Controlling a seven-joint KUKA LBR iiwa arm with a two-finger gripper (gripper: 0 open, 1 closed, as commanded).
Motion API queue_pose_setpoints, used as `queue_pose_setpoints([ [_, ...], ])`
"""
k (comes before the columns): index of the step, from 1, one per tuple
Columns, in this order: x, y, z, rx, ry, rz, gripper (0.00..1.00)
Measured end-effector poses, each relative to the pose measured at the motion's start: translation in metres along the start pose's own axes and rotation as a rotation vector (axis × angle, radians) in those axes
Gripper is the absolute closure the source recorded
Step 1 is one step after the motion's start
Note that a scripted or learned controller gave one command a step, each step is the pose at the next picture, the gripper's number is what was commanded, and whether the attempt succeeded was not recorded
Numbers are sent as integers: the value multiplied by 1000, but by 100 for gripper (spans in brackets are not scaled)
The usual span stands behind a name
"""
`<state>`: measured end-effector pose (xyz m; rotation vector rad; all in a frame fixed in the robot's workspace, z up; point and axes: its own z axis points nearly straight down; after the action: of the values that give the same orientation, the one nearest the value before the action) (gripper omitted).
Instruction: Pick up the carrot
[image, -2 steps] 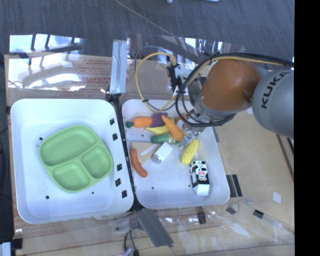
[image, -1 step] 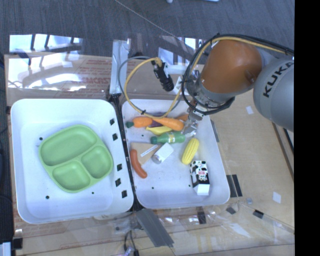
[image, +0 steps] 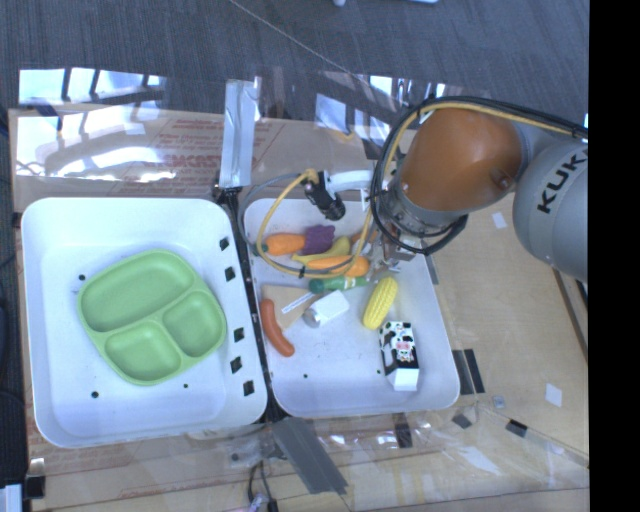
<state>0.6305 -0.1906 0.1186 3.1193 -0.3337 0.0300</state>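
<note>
In the right bin (image: 430, 395), an orange tapered piece that I take for the carrot (image: 285, 243) lies at the back left, beside a purple piece (image: 318, 238). A second orange piece (image: 356, 268) lies further right, with a green piece (image: 330, 285) just in front of it; I cannot tell whether they are joined. My gripper (image: 378, 252) hangs low over the bin's back right, under the orange band (image: 460, 160), close to that second orange piece. The wrist hides its tip. A yellow cable (image: 262, 225) loops over the carrot's area.
Also in the right bin are a yellow corn cob (image: 380, 303), a white block (image: 326, 308), a red sausage (image: 277, 328) and a cow-patterned carton (image: 400, 355). The left bin (image: 50, 400) holds a green divided plate (image: 150, 315).
</note>
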Motion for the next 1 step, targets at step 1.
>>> queue_pose_setpoints([
  [1,17,-48,-6,2,-22,258,100],
])
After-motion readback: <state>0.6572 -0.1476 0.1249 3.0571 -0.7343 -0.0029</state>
